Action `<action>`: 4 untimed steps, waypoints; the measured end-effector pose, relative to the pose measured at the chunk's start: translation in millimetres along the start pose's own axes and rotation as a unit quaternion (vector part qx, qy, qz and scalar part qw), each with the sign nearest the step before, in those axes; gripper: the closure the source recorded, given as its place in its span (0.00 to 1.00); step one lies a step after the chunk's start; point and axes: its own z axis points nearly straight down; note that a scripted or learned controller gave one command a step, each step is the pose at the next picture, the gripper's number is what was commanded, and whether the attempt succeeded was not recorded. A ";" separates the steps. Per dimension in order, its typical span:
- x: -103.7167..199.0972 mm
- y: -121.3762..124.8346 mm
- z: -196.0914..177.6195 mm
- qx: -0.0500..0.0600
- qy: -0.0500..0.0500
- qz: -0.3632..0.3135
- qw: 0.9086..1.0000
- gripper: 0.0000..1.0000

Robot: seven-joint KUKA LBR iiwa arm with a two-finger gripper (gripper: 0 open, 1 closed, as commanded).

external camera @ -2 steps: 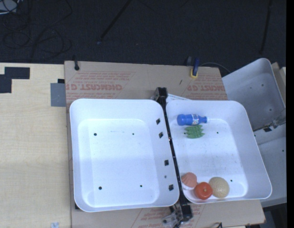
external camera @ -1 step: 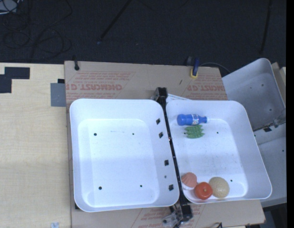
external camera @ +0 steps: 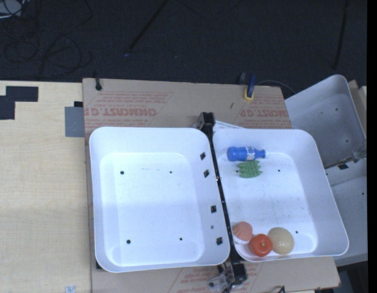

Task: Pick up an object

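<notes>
In the right bin [external camera: 307, 188] a blue bottle [external camera: 244, 154] lies on its side near the far wall, its white cap pointing right. Just in front of it sits a small green leafy object [external camera: 249, 170]. At the near wall three round things rest close together: a pale pink shell-like piece [external camera: 242, 231], a red tomato-like ball [external camera: 260, 245] and a beige ball [external camera: 281, 240].
The left bin [external camera: 106, 194] sits beside the right one, joined along a black divider with clips [external camera: 214, 188]. Both rest on a cardboard sheet [external camera: 146, 105] on a wooden bench. A grey-white panel [external camera: 335, 115] stands at the right.
</notes>
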 end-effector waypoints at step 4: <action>0.0 0.0 -35.2 0.000 0.000 -0.001 1.000 0.00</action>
